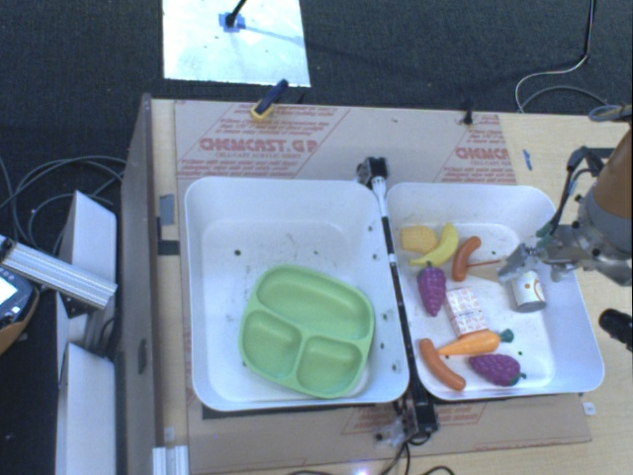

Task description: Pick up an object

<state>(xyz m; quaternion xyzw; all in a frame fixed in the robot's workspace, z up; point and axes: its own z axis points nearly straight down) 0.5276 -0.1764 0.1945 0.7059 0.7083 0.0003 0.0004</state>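
A: What's under the bench (326,132)?
B: Dark carpet (79,47), with a pale sheet (203,38) lying on it.
A: And on the left?
B: White boxes (84,265), cables (40,181) trailing near them.

Red "CHEMCAST GP" print on the bench's brown protective sheet (259,146), repeated partly at right

grey arm (605,216), orange band, metallic claw (527,283).

The two bins (297,201) look like smooth white plastic. The green tray (307,332) is shiny plastic. The bench (326,137) looks like matt brown cardboard, maybe.
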